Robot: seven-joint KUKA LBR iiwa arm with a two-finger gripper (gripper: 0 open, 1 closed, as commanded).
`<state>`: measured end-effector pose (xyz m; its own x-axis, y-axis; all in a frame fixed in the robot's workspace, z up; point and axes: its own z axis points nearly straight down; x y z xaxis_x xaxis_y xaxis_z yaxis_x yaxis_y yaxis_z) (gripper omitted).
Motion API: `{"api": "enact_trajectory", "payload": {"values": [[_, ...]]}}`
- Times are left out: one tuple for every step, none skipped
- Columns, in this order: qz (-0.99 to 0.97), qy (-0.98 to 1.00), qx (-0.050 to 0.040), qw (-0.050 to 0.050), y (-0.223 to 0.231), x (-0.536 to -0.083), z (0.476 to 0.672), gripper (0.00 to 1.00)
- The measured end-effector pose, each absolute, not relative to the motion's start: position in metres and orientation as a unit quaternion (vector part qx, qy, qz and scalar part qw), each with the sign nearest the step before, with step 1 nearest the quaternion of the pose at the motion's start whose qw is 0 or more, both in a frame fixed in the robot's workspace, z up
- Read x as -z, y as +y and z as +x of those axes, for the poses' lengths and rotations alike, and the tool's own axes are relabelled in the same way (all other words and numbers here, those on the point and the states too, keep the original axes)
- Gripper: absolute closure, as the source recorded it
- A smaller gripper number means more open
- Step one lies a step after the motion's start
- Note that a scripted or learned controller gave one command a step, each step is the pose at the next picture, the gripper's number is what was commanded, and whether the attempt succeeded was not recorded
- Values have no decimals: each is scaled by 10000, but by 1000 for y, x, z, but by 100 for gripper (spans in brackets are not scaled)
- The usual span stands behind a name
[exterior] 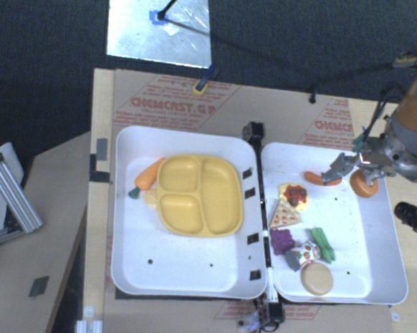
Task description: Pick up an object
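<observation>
My gripper hangs low over the back of the right bin, reaching in from the right. Its tip is at the right end of a small red-orange sausage lying on the bin floor. I cannot tell whether it touches the sausage. An orange round piece lies just right of the gripper, under the wrist. Further forward in the same bin lie a pizza-like slice with red topping, a waffle wedge, purple grapes, a green piece and a tan disc.
The left bin holds a yellow divided plate with a carrot at its left edge. A black-clipped divider wall separates the bins. A small grey and red can lies beside the tan disc.
</observation>
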<state>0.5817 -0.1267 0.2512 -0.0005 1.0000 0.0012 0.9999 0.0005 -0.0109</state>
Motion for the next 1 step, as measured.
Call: {"api": "enact_trajectory", "payload": {"values": [[-7061, -7081, 4, -5, -126, -259, 584, 0]]}}
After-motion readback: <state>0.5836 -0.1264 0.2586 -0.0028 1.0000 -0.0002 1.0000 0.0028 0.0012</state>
